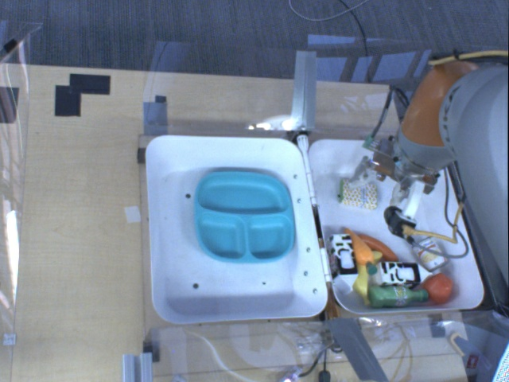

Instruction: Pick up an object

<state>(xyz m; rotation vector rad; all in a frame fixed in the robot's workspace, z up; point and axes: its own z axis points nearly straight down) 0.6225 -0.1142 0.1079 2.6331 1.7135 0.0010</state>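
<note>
Though plainly in view above the far half of the right-hand shallow white plastic bin (330,156), cannot tell of the metal two-finger gripper (395,173) whether spread or closed, or whether anything is gripped; hovers just right of a small pale patterned sachet (359,193). Crowded at the near end of that bin: a long orange plastic carrot (372,247), a black-and-white printed carton (342,255), a yellow plastic banana (363,281), a green plastic bottle (398,296) on its side, and a round red tomato (440,287) just beside it. Flat in the middle of the left-hand shallow white plastic bin (171,213), a turquoise three-compartment plastic plate (242,225)
</note>
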